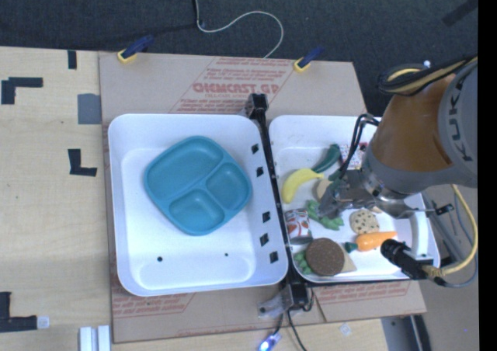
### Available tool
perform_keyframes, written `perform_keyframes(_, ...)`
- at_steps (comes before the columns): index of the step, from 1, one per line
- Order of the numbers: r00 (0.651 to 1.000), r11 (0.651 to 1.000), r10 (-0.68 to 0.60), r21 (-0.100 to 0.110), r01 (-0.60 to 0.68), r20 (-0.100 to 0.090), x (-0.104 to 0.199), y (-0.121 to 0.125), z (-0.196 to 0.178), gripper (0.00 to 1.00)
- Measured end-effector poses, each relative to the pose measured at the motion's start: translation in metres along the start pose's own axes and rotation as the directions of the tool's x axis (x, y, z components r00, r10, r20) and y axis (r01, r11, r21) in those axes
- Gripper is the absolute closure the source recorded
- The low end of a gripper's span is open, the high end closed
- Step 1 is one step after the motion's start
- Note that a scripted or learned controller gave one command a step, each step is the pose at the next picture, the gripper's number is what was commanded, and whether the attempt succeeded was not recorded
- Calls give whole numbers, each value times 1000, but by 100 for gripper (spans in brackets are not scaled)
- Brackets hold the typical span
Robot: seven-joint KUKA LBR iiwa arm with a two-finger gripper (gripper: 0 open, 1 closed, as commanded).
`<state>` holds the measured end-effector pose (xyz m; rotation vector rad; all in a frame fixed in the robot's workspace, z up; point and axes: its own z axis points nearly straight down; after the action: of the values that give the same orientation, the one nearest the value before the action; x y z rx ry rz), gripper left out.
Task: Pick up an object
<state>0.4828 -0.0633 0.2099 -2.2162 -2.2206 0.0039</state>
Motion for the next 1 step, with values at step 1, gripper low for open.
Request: perform_keyframes(1,1000,1000,-6,-7,6,-1,60,1,-53,100)
